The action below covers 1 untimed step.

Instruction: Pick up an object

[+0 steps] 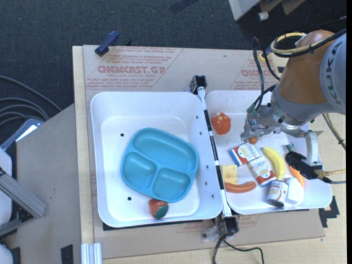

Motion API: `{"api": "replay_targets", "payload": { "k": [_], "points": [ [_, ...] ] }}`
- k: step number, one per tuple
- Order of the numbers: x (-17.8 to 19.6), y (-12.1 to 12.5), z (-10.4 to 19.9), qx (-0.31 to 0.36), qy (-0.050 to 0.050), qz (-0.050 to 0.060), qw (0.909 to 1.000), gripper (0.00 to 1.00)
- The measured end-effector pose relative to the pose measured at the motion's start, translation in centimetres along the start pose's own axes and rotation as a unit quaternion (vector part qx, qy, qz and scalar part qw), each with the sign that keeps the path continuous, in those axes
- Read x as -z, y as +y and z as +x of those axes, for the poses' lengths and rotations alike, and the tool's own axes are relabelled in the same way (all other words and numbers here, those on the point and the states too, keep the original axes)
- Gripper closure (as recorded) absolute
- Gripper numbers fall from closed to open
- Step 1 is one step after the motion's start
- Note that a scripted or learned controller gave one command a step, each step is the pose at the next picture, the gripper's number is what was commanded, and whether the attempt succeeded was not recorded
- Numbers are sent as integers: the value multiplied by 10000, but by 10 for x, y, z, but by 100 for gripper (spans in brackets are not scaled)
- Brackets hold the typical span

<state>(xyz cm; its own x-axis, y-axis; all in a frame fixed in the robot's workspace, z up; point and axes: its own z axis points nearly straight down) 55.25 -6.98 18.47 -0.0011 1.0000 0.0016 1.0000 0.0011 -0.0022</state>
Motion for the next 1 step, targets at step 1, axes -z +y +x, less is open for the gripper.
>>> {"api": "replay_targets", "payload": {
  "k": [1],
  "points": [
    [23, -16, 76, -2, -4, -2, 10000, 100]
  ]
}}
